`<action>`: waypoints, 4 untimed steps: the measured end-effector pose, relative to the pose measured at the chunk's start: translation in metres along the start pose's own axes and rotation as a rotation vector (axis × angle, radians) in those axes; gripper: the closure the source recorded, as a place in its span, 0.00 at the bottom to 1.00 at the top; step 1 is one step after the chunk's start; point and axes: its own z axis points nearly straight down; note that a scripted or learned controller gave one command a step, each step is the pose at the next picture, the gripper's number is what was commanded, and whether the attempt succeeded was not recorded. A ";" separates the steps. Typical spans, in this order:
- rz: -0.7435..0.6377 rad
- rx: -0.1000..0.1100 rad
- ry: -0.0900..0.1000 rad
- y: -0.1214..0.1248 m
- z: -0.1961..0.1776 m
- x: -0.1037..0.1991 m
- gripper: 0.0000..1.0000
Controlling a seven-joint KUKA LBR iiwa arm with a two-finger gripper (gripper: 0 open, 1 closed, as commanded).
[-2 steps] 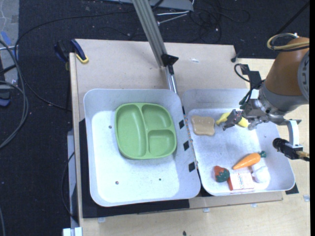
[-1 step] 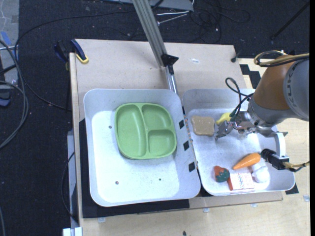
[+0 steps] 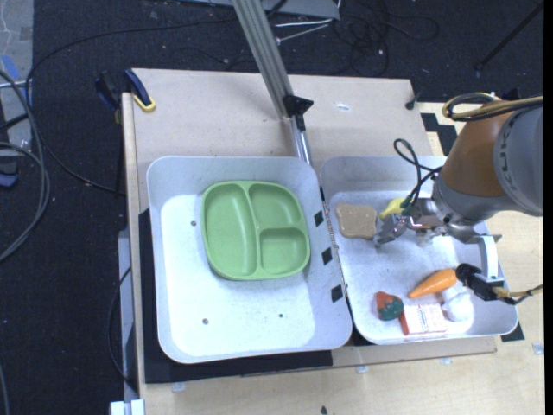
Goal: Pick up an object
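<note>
My gripper [image 3: 388,231] hangs low over the upper middle of the right bin [image 3: 371,271], reaching in from the right. A tan slice of bread [image 3: 355,220] lies just to its left, close by. A small yellow object [image 3: 397,206] shows right behind the gripper, partly hidden by it. Further toward the front lie an orange carrot [image 3: 435,282], a red and green piece [image 3: 389,306], a red and white box [image 3: 423,320] and a white lump [image 3: 458,306]. I see nothing held by the gripper.
The left bin [image 3: 177,284] holds a green divided plate [image 3: 257,229]. A metal pole [image 3: 268,50] slants in from the back to between the bins. Black clips [image 3: 328,253] sit along the shared rim. The arm's orange band [image 3: 475,150] looms over the right bin's far corner.
</note>
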 end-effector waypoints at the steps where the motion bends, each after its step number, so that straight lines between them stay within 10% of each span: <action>1: 0.000 -0.005 -0.002 0.001 -0.012 -0.001 1.00; 3: -0.002 -0.006 -0.001 0.008 -0.122 -0.001 1.00; 4: -0.008 -0.002 0.003 0.006 -0.135 0.057 1.00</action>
